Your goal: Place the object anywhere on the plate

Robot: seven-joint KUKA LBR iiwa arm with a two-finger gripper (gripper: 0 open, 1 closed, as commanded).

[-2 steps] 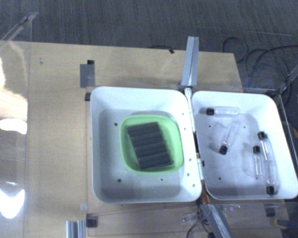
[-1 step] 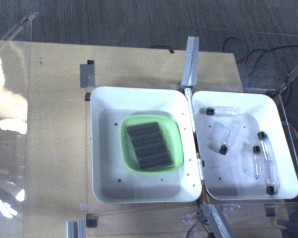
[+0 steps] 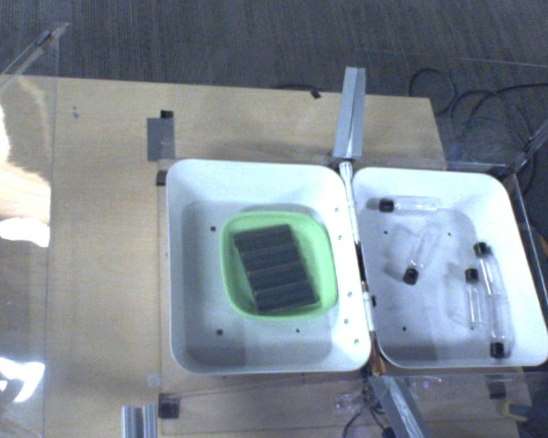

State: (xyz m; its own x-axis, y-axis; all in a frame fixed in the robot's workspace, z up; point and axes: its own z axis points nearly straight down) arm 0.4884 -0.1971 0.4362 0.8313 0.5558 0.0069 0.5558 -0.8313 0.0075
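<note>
A light green square plate point(image 3: 321, 249) sits in the left white bin point(image 3: 194, 272). A dark grey ribbed block point(image 3: 274, 267) lies flat on the plate, tilted a little. In the right white bin point(image 3: 521, 272) lie several clear tubes with black caps: one near the far wall point(image 3: 409, 205), one near the middle point(image 3: 421, 258), and two along the right side point(image 3: 485, 290).
A grey metal post point(image 3: 350, 121) stands behind the seam between the two bins. A small dark bracket point(image 3: 162, 137) sits on the wooden bench at the back left. Cables point(image 3: 479, 103) trail at the upper right.
</note>
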